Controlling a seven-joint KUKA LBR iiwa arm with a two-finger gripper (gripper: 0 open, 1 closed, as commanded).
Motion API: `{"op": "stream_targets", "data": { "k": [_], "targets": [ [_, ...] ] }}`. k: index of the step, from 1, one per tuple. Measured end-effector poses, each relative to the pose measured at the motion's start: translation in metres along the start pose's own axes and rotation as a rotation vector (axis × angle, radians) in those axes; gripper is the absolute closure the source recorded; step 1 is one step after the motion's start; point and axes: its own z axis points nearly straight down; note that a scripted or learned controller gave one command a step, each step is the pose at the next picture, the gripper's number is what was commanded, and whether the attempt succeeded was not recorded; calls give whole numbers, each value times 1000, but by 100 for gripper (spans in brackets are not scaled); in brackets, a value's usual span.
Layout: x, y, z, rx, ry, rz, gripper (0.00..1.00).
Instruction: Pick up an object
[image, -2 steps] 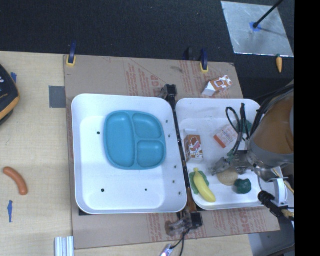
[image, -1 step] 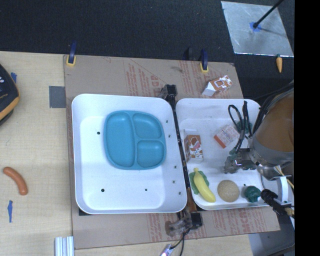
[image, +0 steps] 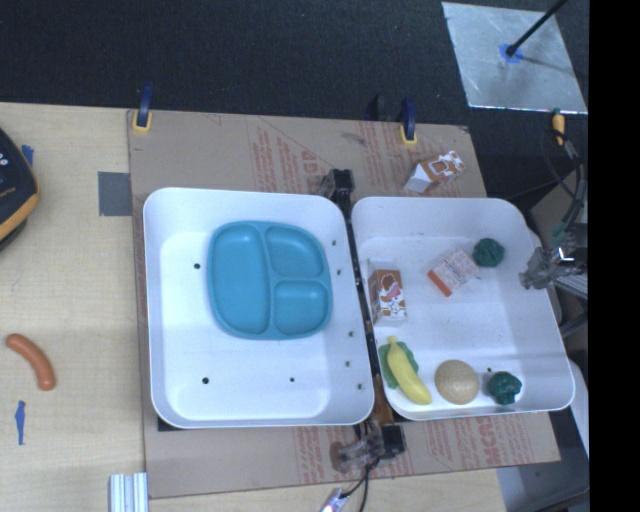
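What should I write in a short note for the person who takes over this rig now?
Gripper: at the right edge of the right bin; whether it is open or shut cannot be told. Nothing is seen in it.
Right bin: banana, tan ball, two green toys, small carton, small packet.
Left bin: blue divided plate.
Outside the bins: sausage on the bench, another carton on the cardboard.
Done: nothing picked yet.
Left: pick up an object.
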Motion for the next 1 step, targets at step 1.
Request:
{"op": "stream_targets", "data": {
  "k": [1],
  "targets": [
    [26,-11,35,3,2,-1,100]
  ]
}}
